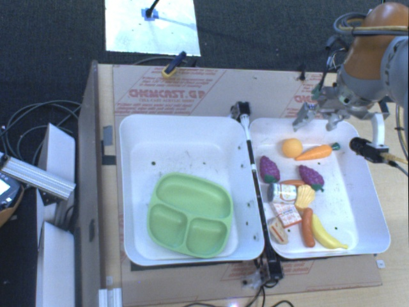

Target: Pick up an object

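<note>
My gripper [317,116] hangs open above the far edge of the right bin [366,197], its two fingers spread with nothing between them. Just below it in that bin lie an orange ball [292,148] and a carrot [314,152]. Further down are two purple grape bunches [269,169] [311,176], a small can [282,192], a yellow corn piece [305,197], a sausage [308,227], a banana [327,235] and a sandwich piece [278,231].
The left bin [137,165] holds a green divided plate [190,214]. A black divider clamp [241,110] sits at the far end of the seam between the bins. A black fixture [365,149] juts over the right bin's right rim.
</note>
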### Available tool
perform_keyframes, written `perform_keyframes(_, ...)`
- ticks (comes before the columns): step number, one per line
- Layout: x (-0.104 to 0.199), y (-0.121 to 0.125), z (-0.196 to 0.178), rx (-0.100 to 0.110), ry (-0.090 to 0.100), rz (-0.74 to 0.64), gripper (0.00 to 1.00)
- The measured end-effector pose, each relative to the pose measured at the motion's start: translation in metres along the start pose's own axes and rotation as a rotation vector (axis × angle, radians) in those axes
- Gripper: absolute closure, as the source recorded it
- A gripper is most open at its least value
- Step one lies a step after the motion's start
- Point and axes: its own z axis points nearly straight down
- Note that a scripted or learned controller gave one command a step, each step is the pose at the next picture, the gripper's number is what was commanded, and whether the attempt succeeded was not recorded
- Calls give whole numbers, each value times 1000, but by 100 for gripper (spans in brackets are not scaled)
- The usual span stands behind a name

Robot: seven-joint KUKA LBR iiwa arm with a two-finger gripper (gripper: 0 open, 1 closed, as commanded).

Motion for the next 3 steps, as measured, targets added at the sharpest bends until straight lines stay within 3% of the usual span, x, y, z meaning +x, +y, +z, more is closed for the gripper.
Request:
perform_keyframes(1, 46, -30, 113, 1, 1, -1, 0)
perform_keyframes(2, 45, 8, 112, -1, 0, -2, 0)
perform_keyframes(3, 45, 9, 101, -4, 0, -5, 100)
